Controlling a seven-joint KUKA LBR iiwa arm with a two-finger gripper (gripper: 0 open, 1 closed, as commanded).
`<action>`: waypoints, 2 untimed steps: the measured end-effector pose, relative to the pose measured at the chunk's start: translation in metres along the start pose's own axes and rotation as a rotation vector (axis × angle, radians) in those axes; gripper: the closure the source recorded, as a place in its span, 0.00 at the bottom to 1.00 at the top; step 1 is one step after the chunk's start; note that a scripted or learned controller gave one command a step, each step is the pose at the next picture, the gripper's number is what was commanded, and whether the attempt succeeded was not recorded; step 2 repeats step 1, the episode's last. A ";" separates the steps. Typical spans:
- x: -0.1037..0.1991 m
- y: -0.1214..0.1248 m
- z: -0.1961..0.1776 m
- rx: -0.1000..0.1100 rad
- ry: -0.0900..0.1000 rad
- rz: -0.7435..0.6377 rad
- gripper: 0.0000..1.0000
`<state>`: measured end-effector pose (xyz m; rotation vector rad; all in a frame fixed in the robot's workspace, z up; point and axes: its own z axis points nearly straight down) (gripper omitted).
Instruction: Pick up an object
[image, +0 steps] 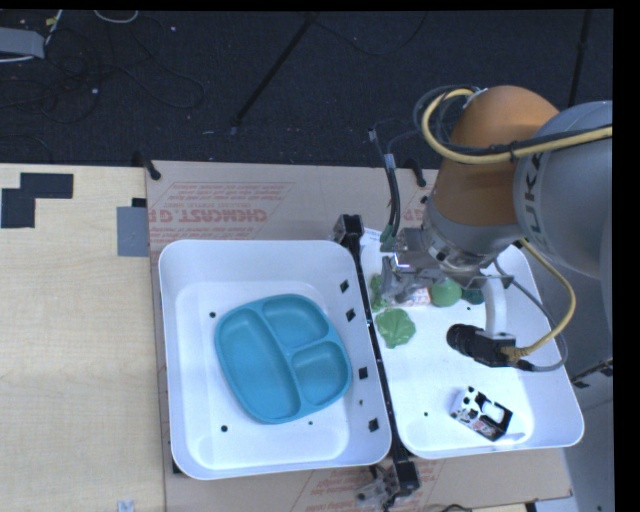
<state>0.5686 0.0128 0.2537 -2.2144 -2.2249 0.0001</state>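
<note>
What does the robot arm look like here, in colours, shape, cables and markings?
The arm is bulky, rounded and grey, with dark lettering on its side. A broad orange band sits above the wrist, with a yellow cable looped around it. The gripper is small and metallic grey.

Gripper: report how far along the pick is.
Done: the gripper sits low in the right bin, among the green pieces. In hand: nothing visibly lifted; its grip cannot be judged. Left: a clear grasp and lift. The blue plate lies in the left bin, untouched.
</note>
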 end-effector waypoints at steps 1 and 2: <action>0.047 0.013 -0.001 0.000 0.000 0.000 1.00; 0.047 0.013 -0.001 0.000 0.000 0.000 1.00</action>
